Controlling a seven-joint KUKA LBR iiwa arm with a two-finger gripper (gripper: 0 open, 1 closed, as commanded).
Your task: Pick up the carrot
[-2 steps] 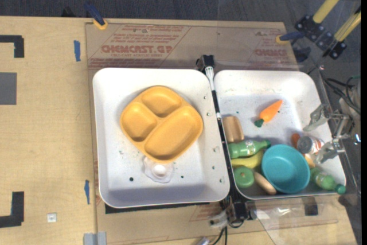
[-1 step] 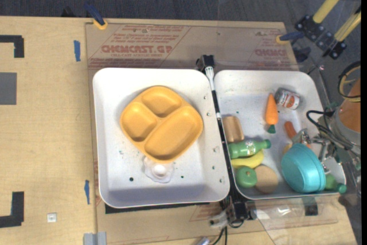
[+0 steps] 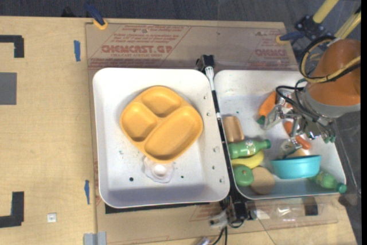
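Note:
The carrot [image 3: 267, 106], orange with a green stub at its lower end, lies tilted in the upper middle of the right bin [image 3: 241, 86]. My gripper [image 3: 291, 128] hangs low over that bin, just right of and slightly below the carrot, under the grey wrist with its orange band [image 3: 339, 69]. The gripper's metal parts and cables overlap the carrot's right edge, so I cannot tell whether they touch it. Nothing is visibly held.
The right bin also holds a wooden cylinder [image 3: 232, 128], a green bottle [image 3: 248, 149], a banana [image 3: 248, 161], a blue bowl [image 3: 295, 167] and several small items along its front. A yellow divided plate [image 3: 161, 121] and a fried egg [image 3: 159, 170] sit in the left bin [image 3: 109, 123].

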